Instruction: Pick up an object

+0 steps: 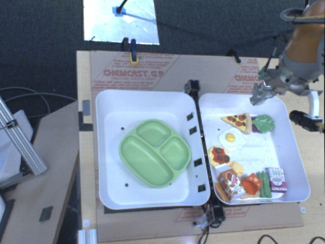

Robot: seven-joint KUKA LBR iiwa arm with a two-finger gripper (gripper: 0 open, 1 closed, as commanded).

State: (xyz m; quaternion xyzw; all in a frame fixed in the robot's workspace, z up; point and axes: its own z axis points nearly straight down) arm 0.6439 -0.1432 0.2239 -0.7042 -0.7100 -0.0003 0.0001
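Over the right bin's point(294, 156) far edge, the gripper point(258, 96) hovers with nothing in it; can't tell how it's set. Toy pizza slice point(237, 121) and fried egg point(231, 137) sit just below, green divided plate point(154, 152) left.

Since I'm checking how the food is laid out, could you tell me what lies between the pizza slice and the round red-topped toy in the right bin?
In the camera view, a white fried egg with yellow yolk lies between the triangular pizza slice and the round red-topped toy.
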